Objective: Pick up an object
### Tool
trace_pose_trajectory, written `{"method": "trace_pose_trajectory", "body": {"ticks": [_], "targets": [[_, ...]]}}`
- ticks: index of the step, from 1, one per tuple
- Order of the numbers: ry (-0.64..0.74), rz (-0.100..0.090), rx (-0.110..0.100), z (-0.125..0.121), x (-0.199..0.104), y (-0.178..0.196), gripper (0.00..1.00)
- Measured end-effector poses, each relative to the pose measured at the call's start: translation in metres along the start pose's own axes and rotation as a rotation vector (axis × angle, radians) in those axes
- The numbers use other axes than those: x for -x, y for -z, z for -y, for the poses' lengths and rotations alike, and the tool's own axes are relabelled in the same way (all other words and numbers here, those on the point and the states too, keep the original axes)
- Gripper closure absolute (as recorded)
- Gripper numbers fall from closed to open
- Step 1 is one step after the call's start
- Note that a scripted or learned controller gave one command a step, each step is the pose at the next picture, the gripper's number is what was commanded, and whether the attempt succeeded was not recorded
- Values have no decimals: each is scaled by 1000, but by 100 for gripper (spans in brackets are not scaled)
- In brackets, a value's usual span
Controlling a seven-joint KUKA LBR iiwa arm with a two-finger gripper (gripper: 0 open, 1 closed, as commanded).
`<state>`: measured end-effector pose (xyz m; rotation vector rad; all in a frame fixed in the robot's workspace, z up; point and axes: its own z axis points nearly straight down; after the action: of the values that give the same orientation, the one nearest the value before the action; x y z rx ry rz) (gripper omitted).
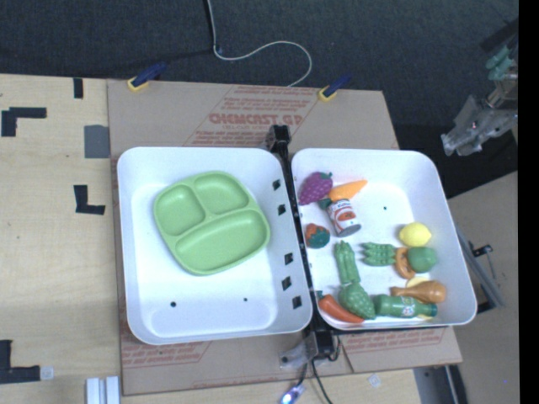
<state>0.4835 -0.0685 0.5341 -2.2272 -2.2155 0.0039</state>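
Your end effector (pixel 478 129) sits at the upper right, well outside both bins and above the dark floor; it is too blurred to tell its state. The objects lie in the right bin (pixel 438 183): purple grapes (pixel 315 187), a small can (pixel 344 216), a lemon (pixel 414 234), and green vegetables near its front wall. The left bin (pixel 135 225) holds a green divided plate (pixel 211 221).

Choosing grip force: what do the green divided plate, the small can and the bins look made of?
Green divided plate: likely moulded plastic, matte, uniform colour, rounded ridges.
Small can: toy-like, probably plastic with a red-and-white label; too small to be sure.
Bins: seemingly smooth white plastic, thin rounded rims.
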Motion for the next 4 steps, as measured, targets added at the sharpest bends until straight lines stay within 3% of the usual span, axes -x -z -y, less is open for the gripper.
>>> {"method": "trace_pose_trajectory", "body": {"ticks": [1, 2, 3, 4], "targets": [[15, -3, 0, 0, -82, 0, 100], [-5, 1, 1, 0, 29, 1, 100], [13, -2, 1, 0, -38, 1, 100], [3, -2, -16, 1, -12, -152, 100]]}}
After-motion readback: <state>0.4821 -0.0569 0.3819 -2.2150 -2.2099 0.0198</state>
